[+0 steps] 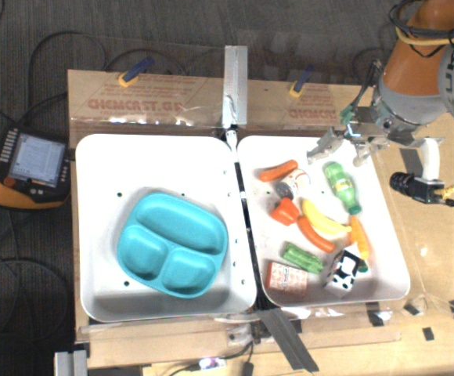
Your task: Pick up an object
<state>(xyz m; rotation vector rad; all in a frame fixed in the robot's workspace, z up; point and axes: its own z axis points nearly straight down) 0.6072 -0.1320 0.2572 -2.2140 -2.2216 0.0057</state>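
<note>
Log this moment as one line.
gripper: open, holding nothing | above right bin's far edge | nearest: green bottle | blue tray: left bin

Bench of pale wood carrying two shallow white bins

The pale wooden bench (426, 261) bears a left white plastic bin (102, 159) and a right white plastic bin (391, 276), touching along a dark middle seam; the grey metal claw (344, 143) hangs over the right bin's far edge, with the left bin well off to the claw's left in the view. A brown cardboard sheet with red lettering (145, 100) lies on the bench beyond both bins, level with the claw and to its left, held by a blue-and-yellow clamp (135, 70) and a second such clamp (301, 83) just left of the claw.
</note>
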